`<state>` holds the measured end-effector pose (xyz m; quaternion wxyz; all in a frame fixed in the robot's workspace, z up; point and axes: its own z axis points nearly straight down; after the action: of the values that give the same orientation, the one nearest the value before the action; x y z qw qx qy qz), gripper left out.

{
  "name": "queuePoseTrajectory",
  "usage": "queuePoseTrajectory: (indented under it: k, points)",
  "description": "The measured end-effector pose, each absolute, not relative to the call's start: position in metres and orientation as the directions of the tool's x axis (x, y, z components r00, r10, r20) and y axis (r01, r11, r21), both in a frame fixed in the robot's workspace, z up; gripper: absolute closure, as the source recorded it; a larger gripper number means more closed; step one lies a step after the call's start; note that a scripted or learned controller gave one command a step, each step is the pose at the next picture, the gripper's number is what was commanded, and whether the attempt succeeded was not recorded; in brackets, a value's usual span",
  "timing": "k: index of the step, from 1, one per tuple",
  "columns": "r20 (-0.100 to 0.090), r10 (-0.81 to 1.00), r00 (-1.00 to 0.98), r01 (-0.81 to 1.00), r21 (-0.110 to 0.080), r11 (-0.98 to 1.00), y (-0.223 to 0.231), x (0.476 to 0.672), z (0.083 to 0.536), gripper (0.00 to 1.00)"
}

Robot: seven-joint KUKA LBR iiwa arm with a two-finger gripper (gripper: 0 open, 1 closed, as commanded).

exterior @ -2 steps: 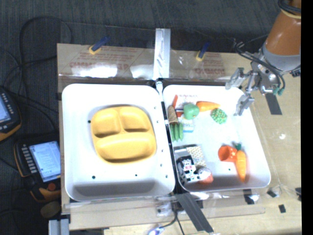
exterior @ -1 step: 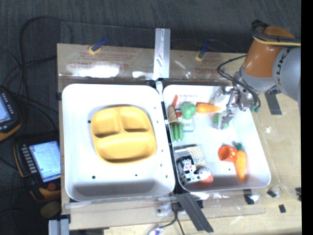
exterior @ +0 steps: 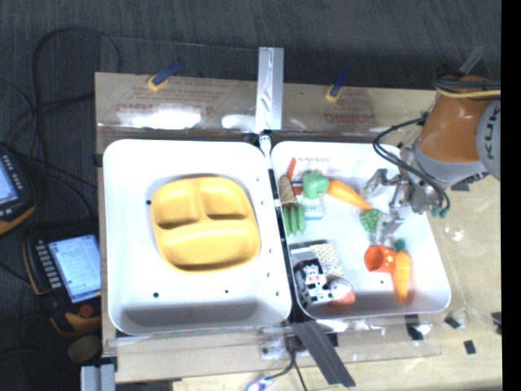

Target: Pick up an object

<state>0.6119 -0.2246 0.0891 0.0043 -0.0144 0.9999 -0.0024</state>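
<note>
The right bin [exterior: 435, 296] holds several toy foods. An orange carrot [exterior: 348, 194] lies by a green vegetable [exterior: 314, 185], a small green piece [exterior: 370, 218] sits mid-bin, and an orange cup [exterior: 376, 258] rests next to a second carrot [exterior: 402, 274]. My gripper [exterior: 391, 201] hangs over the bin's right half, just right of the small green piece and above the orange cup. It is open, with nothing between its fingers.
The left bin [exterior: 122, 300] holds a yellow divided plate [exterior: 207, 221]. Along the right bin's left wall lie a brown stick [exterior: 286, 190] and a green piece [exterior: 294, 217]. Patterned small boxes [exterior: 319, 274] sit at the front. A raised divider [exterior: 272, 210] separates the bins.
</note>
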Motion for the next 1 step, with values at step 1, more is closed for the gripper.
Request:
queuePoseTrajectory:
  k: [1]
  points:
    - [-0.012,-0.223,-0.975,-0.223,-0.006,0.975,-0.1490,0.6183,0.0898,0.00]
